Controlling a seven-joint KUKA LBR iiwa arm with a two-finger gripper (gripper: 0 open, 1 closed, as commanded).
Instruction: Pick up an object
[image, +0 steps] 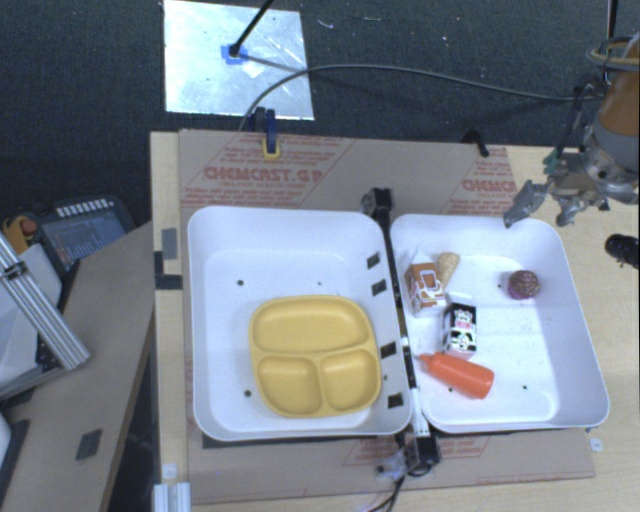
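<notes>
Right bin holds the objects: carrot lying near the front, small cow-print carton just behind it, orange-and-white carton further back by the left wall, cone touching that carton, dark red ball apart to the right. Left bin holds a yellow divided plate. Hand hangs above the right bin's back right corner, fingers spread open, gripping nothing. Both bins sit on the desk.
</notes>
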